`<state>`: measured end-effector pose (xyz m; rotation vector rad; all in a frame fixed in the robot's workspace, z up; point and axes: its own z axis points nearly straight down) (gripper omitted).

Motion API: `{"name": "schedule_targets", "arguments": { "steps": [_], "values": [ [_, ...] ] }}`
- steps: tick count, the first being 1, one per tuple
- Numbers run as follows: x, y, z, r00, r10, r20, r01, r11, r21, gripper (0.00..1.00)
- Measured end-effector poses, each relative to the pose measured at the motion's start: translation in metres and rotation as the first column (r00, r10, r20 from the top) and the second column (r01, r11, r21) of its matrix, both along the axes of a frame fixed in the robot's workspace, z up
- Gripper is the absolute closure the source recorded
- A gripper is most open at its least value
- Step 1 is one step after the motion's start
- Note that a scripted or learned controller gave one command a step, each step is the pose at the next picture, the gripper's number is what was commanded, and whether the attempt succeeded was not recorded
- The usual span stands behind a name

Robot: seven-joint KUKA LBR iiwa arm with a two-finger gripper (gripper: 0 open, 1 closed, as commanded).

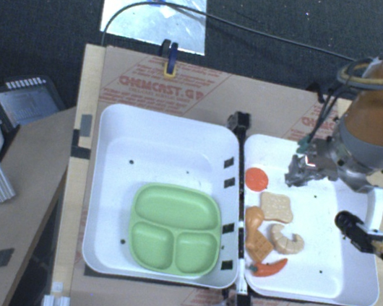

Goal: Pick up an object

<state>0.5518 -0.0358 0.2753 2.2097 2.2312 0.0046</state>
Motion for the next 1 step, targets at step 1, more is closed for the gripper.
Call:
{"name": "schedule_targets", "arguments": {
  "steps": [1],
  "values": [
    [0.0087, 0.0609, -0.0139, 1.000, 0.001, -0.002, -0.001, 1.000, 0.001, 1.00]
  ]
}}
